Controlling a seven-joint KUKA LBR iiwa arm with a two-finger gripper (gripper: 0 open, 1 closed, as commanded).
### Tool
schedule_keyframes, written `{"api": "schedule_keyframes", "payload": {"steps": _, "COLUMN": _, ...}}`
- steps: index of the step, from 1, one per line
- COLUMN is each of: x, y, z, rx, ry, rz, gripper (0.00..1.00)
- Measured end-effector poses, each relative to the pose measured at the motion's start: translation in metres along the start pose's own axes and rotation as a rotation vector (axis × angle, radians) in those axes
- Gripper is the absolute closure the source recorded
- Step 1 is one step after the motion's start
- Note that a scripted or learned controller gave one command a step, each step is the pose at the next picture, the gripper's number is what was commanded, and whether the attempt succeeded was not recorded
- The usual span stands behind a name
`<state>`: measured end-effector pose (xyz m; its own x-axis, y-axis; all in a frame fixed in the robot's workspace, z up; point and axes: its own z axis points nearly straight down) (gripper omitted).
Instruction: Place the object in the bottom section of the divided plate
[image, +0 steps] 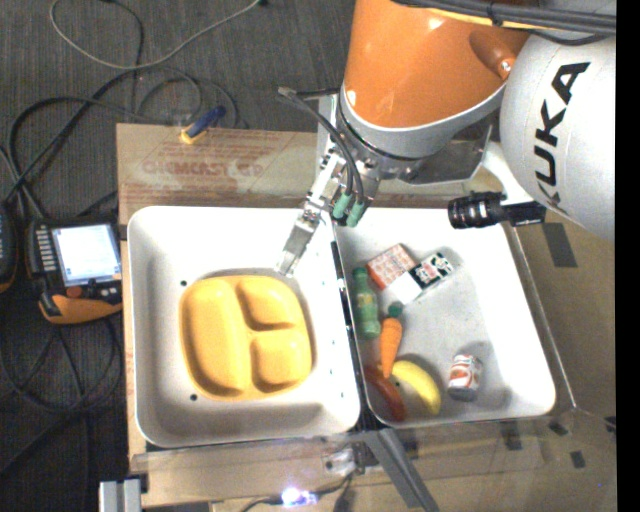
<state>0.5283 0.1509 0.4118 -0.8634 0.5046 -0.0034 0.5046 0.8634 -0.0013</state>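
Observation:
The yellow divided plate (246, 333) lies in the left white bin (160, 250), with one long section on its left and two smaller sections on its right. My gripper (298, 240) reaches down from the orange-banded wrist (420, 70) just beyond the plate's far right corner, near the wall between the bins. I see nothing held in it. The loose objects lie in the right bin (510, 330): a red box (390, 265), a white carton (425, 275), a green piece (365, 305), a carrot (390, 342), a yellow lemon (418, 385), a red piece (385, 392) and a small can (464, 373).
The arm's large body covers the back of the right bin. A black camera or sensor (485, 211) juts out above that bin. A cardboard sheet (200, 165) lies behind the left bin, and a handheld pendant (75, 262) with cables sits on the floor at left.

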Motion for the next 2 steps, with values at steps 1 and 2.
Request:
{"api": "schedule_keyframes", "payload": {"steps": 1, "x": 0.0449, "y": -0.0077, "z": -0.0222, "rx": 0.000, "ry": 0.000, "rz": -0.037, "gripper": 0.00}}
{"api": "schedule_keyframes", "payload": {"steps": 2, "x": 0.0448, "y": -0.0077, "z": -0.0220, "rx": 0.000, "ry": 0.001, "rz": -0.265, "gripper": 0.00}}
